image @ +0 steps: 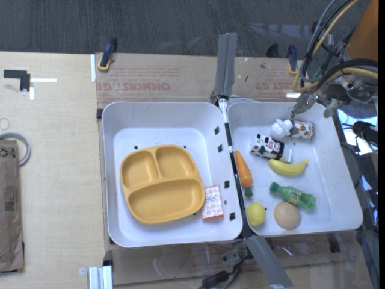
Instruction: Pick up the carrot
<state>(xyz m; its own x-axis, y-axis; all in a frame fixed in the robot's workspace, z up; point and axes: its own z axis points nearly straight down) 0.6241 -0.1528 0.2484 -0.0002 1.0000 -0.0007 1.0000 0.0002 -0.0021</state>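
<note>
Overhead, a pale wooden bench (54, 161) carries two shallow white bins side by side. Near the bench's left edge lies a brown paper bag (10, 203), well apart from the bins.

The left bin (114, 125) holds a yellow divided plate (161, 183) lying flat toward its left wall, with bare white floor along the far wall and near the front corners. A small red-and-white carton (212, 202) touches the plate's right rim, near the wall between the bins.

The right bin (337, 215) is more crowded. The carrot (243, 169) lies along its left wall, just beside the divider, orange body pointing to the far edge and green end toward the front. The wall hems it on the left; on its right there is a strip of open floor. Just in front of it sits a lemon (256, 214), and beside that a brown egg-shaped thing (287, 215). A green bottle (293, 196) lies tilted above these, a banana (289, 167) above that, then a black-and-white cow toy (266, 147), a white lump (280, 127) and a small red-and-white box (304, 129) near the far wall.

The gripper (307, 104) hangs over the right bin's far right corner, well apart from the carrot; whether its fingers are spread or pressed together cannot be told. Nothing is seen between them.
</note>
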